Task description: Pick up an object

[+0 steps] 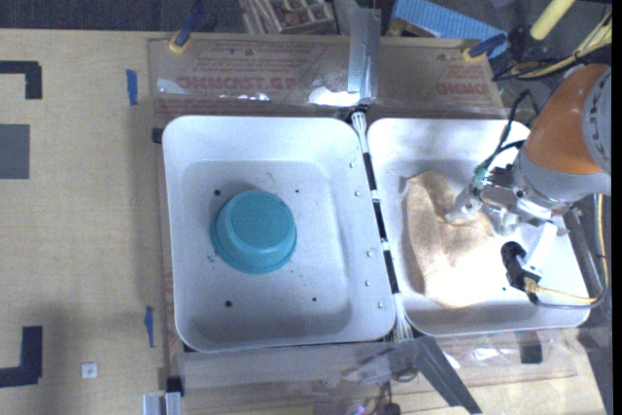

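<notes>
A teal bowl (pixel 255 230) lies upside down in the middle of the left bin (pixel 185 151). A tan cloth (pixel 439 253) lies crumpled across the floor of the right bin (pixel 428 139). My gripper (pixel 466 208) comes in from the right and is down at the cloth's upper right part, where the fabric bunches up against it. Whether cloth is held there is hidden by the wrist. The grey arm with its orange band (pixel 573 136) hangs over the bin's right side.
A cable and a black fitting (pixel 517 265) hang below the wrist over the right bin's floor. A metal divider strip (pixel 374 209) runs between the two bins. Cardboard (pixel 253 78) and clutter lie beyond the far rims.
</notes>
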Controlling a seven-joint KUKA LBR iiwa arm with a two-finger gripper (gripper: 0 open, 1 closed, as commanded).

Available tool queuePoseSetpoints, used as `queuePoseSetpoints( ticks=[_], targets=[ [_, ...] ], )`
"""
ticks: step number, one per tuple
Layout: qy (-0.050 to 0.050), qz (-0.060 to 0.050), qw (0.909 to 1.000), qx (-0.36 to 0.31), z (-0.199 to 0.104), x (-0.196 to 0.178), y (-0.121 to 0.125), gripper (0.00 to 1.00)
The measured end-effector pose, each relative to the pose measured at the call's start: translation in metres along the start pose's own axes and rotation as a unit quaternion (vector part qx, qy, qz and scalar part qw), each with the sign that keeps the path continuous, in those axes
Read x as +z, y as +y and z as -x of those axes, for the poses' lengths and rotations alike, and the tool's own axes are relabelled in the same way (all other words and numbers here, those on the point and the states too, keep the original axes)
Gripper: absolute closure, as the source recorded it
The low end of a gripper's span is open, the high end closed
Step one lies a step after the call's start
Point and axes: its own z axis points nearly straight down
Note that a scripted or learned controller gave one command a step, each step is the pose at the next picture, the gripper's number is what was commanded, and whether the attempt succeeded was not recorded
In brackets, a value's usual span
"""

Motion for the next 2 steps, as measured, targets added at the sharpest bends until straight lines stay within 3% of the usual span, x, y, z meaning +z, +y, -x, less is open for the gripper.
queuePoseSetpoints(
  ticks=[1,2],
  targets=[
    [0.0,0.003,1.0,0.002,0.001,-0.011,0.001,1.0],
    [0.0,-0.005,0.9902,-0.139,-0.057,-0.089,0.016,1.0]
  ],
)
